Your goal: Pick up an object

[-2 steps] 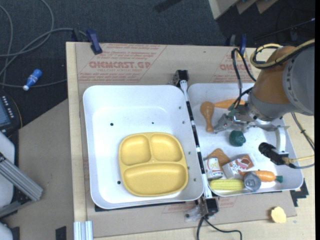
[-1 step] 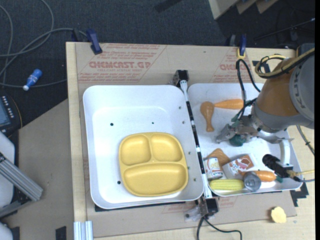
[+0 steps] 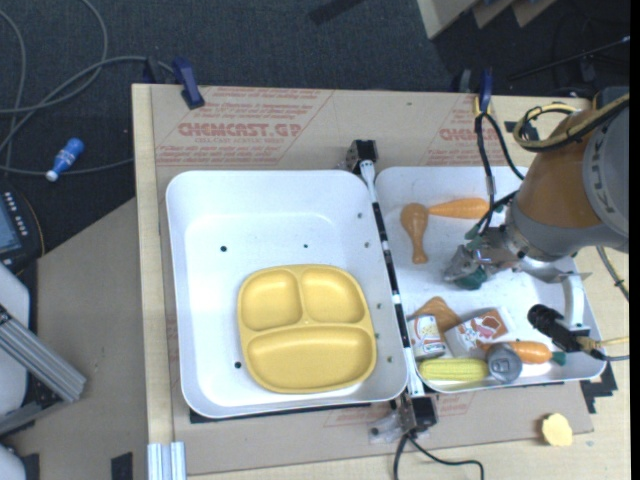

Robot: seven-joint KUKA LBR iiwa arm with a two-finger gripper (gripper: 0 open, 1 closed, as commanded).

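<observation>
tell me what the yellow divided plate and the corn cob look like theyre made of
The yellow divided plate looks like moulded plastic with a satin finish: uniform colour, rounded compartment ridges, soft sheen. The corn cob seems to be toy plastic or rubber, since its yellow is flat and even with a slight gloss; which of the two cannot be told from here.

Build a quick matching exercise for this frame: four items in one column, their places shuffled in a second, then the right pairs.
Items:
1. yellow divided plate
2. corn cob
3. gripper
4. blue clamp

Places:
A. bench's far left corner
B. middle of the right bin
C. left bin
D. right bin's near edge

Pairs: 1-C, 2-D, 3-B, 4-A
</observation>
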